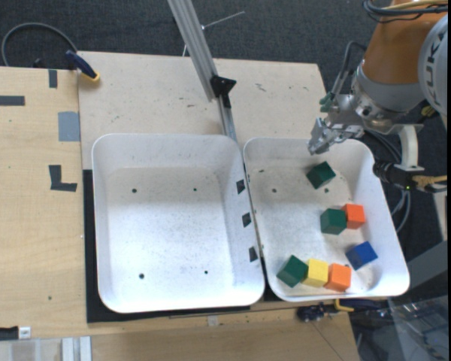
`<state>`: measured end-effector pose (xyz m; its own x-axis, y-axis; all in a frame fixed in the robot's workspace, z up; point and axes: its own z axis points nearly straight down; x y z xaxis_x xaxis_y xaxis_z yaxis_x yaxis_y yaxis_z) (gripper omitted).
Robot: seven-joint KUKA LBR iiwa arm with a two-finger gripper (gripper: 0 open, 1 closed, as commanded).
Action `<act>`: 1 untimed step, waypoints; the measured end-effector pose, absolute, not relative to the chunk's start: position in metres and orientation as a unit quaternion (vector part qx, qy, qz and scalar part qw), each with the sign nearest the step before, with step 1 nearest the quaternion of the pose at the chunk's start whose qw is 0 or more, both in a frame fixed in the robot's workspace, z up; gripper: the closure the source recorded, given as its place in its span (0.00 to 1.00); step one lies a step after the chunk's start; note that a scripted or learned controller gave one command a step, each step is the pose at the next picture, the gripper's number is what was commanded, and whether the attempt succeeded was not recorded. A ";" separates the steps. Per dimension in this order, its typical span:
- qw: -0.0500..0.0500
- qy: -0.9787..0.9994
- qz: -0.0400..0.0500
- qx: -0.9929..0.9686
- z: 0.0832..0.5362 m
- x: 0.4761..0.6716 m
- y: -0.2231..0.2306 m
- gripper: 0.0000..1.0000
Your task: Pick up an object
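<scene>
Two white bins sit side by side on the table [165,89], and my work lies in the right bin [383,201]; the left bin [173,224] holds no blocks. My arm [402,43] reaches in from the right, and my claw [325,138] hangs over that bin's far edge; whether it is spread or pressed together I cannot tell. Nothing sits between its tips. Nearest is the dark green block [321,175], lying just below the claw toward the bin's middle, turned slightly askew. Farther down are a green block [334,221] touching an orange block [355,215], a blue block [361,254], then a row of green [292,270], yellow [316,271] and orange [339,276] blocks.
</scene>
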<state>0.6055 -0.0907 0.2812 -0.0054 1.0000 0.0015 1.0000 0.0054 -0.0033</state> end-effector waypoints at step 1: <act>0.001 -0.709 0.000 -0.705 0.282 0.585 -0.045 1.00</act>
<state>0.5849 -0.0451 0.2820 -0.0057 1.0000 0.0014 1.0000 0.0057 -0.0022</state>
